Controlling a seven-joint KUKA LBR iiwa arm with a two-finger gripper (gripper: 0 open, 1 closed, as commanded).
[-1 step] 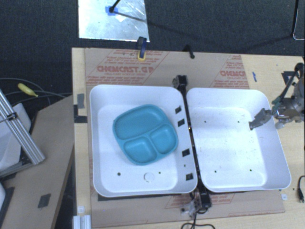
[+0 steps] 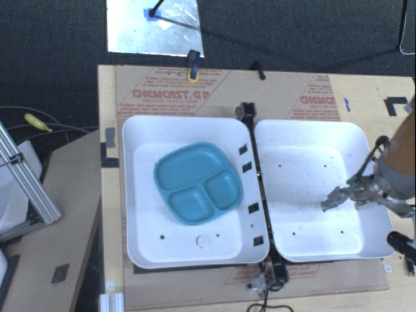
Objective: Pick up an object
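Lying in the left bin (image 2: pixel 140 174), blue tray (image 2: pixel 197 182) well apart from gripper (image 2: pixel 331 200).

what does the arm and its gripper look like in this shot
The arm enters from the right: a rounded grey body with an orange-brown band above the wrist. The gripper is dull grey metal with thin, angular fingers and dark linkage behind them. No markings are legible.

Single fixed camera above the bench (image 2: pixel 214 83), looking down at a slant, far enough to take in both white bins (image 2: pixel 140 194) whole.
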